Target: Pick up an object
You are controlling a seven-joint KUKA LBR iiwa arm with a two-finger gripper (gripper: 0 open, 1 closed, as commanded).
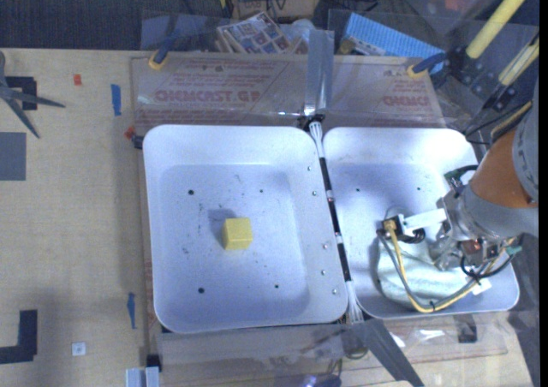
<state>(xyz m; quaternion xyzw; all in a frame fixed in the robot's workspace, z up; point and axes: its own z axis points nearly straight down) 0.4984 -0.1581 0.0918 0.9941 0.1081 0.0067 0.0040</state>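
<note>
A small yellow cube rests near the middle of the left bin, well away from the arm. My gripper is low over the right bin, in its lower right part, below the arm's orange band. A pale, crumpled white item lies on the bin floor just under and to the left of the gripper. A yellow cable loops from the wrist across that item. Whether the gripper touches the white item cannot be made out.
A metal divider runs between the two bins. A clear panel stands behind them. Wooden bench top lies to the left, with black tools and blue tape marks. Clutter and boxes sit at the back.
</note>
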